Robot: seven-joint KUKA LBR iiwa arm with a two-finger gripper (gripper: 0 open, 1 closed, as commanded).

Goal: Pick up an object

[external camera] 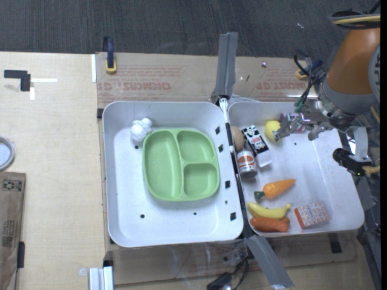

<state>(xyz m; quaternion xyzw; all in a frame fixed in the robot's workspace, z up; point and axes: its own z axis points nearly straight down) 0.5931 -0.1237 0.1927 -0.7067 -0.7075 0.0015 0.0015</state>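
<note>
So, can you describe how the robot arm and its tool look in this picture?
The arm is bulky and rounded, with a large orange band above a grey wrist section. Thin black cables loop along its side near the wrist. The tool is small, of silvery metal, mounted on a darker grey block. Its details are too small to read any markings.

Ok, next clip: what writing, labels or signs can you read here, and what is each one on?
Red print on the cardboard strip behind the bins: upside down, too blurred to read.
Recycling sign on the brown paper bag: a symbol, no legible words.
Carton, can, orange box: labels too small to read.
</note>
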